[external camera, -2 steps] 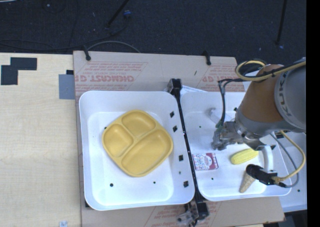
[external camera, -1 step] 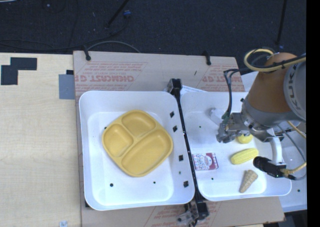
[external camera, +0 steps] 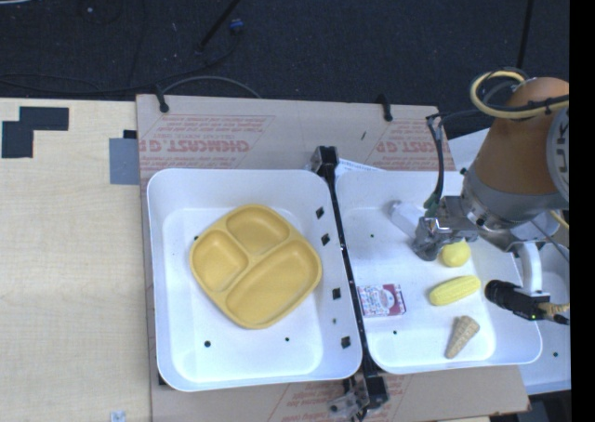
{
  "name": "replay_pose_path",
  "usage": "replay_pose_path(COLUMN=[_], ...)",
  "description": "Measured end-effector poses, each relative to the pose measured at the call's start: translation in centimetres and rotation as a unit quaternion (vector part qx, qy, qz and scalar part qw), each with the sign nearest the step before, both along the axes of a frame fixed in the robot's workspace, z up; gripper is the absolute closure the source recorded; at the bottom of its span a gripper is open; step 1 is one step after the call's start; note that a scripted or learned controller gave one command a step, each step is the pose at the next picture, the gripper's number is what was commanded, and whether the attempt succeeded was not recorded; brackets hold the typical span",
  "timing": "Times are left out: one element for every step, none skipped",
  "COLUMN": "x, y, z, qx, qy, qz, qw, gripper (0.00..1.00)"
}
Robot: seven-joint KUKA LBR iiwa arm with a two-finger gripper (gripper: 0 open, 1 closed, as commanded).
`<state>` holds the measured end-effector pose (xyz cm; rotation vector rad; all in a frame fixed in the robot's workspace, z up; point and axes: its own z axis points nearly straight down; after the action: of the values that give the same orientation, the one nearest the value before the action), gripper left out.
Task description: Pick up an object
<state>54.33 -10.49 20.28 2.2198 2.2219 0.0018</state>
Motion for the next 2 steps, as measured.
replay_pose_path(x=[0.1, 0.6], y=[-0.1, 5.5], z=[3.8, 4.2], qx=[-0.0002, 0.0009], qy=[0.000, 0.001], qz=[0.000, 0.002], qw=[1.0000, 1.0000], gripper=[1.00, 1.00])
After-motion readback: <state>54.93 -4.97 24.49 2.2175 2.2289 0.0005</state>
